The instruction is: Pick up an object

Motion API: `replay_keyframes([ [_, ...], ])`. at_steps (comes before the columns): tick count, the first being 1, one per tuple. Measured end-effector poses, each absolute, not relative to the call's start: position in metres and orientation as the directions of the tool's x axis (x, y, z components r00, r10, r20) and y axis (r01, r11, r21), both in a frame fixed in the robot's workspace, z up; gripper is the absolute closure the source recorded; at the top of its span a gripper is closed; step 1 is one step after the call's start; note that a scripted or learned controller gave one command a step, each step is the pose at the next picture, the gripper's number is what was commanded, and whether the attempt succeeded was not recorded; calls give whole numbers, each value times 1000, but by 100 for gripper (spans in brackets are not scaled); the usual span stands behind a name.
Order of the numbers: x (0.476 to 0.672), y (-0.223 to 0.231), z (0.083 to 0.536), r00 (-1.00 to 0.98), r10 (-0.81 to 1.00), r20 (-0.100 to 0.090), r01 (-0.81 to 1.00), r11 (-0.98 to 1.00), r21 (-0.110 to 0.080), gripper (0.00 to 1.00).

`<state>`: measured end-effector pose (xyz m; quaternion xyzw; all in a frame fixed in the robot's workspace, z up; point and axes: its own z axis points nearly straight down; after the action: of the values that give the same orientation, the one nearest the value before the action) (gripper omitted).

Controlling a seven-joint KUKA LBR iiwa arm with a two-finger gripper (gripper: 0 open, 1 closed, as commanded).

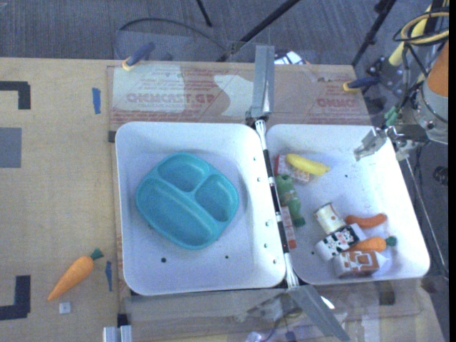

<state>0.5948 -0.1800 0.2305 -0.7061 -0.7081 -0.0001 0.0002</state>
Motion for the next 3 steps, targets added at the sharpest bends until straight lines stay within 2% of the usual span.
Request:
replay_keyframes([
  [1, 620, -172, 121, 182, 983, 1, 983, -182, -2, 0],
  [2, 631, -105, 86, -153, 988, 0, 988, 153, 3, 0],
  [3, 659, -110, 87, -60, 998, 0, 998, 60, 0, 0],
])
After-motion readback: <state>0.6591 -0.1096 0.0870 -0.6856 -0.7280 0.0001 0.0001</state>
